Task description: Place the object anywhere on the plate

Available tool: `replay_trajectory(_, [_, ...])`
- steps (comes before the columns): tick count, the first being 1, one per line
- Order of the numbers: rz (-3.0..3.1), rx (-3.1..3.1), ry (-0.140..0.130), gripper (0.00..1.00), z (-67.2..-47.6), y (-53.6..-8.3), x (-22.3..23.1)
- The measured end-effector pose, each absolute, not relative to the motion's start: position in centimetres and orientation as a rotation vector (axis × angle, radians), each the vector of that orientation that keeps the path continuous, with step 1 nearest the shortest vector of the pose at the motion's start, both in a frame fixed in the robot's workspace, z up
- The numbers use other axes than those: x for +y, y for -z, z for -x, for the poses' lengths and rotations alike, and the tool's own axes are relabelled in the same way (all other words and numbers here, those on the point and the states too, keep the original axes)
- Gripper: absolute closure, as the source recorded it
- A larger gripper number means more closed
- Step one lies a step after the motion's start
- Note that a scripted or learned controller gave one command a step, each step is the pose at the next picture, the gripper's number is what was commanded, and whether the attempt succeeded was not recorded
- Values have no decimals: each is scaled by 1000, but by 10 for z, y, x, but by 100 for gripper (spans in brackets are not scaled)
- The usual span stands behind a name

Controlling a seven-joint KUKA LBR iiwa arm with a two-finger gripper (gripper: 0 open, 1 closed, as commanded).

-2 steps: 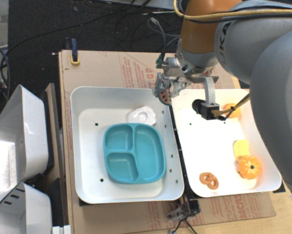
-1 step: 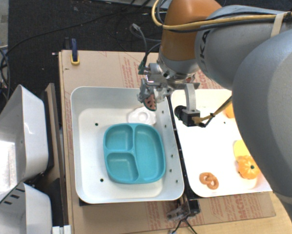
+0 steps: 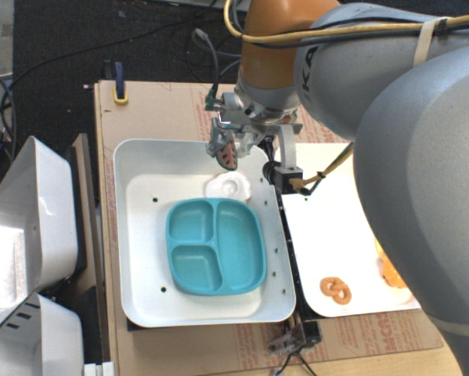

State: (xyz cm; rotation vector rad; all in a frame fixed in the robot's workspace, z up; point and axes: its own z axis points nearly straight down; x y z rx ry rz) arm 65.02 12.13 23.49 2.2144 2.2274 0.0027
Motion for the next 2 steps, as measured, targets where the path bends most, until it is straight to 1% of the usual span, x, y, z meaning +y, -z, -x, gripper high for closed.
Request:
replay_trajectory(1, [-2218,2224,0,100,-650,-235,119])
replay_trajectory(2, [-2218,2225,1,0,-650,-235,119])
